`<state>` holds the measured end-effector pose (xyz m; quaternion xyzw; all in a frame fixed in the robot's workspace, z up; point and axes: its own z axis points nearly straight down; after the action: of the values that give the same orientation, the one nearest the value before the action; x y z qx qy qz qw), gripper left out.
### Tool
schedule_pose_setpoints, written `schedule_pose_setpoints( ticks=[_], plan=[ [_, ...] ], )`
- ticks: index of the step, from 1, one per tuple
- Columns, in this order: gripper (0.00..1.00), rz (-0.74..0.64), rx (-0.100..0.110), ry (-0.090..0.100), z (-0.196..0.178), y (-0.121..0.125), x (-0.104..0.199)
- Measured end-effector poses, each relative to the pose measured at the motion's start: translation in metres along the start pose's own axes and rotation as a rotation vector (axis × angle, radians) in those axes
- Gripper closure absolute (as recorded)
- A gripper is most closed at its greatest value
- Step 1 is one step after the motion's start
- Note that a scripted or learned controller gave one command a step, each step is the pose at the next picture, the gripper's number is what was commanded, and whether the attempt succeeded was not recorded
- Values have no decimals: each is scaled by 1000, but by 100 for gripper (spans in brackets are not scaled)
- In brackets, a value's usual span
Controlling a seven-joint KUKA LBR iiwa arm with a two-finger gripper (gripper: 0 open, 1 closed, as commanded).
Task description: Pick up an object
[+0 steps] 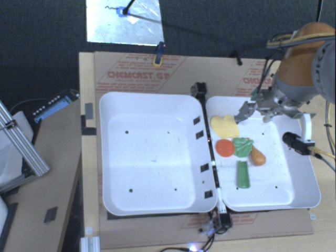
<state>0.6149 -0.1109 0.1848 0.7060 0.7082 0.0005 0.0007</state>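
Left bin sat well left of gripper, smooth white plastic; right bin held the toys just below-left of gripper: flat yellow piece, round red tomato, leafy green, green bar, orange carrot; gripper looked open, holding nothing; risk: tight clustering, glossy rounded plastic could slip or get shoved aside.

left bin open, toys crowd right bin

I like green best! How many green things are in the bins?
2, both in the right bin: a leafy green piece between the red tomato and the orange piece, and a long green stick just below it.
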Motion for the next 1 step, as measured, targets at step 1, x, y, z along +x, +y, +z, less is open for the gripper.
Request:
schedule_pose_setpoints(
  ticks=[1],
  plan=[
    [0, -4, 4, 2, 106, 8, 26]
  ],
)
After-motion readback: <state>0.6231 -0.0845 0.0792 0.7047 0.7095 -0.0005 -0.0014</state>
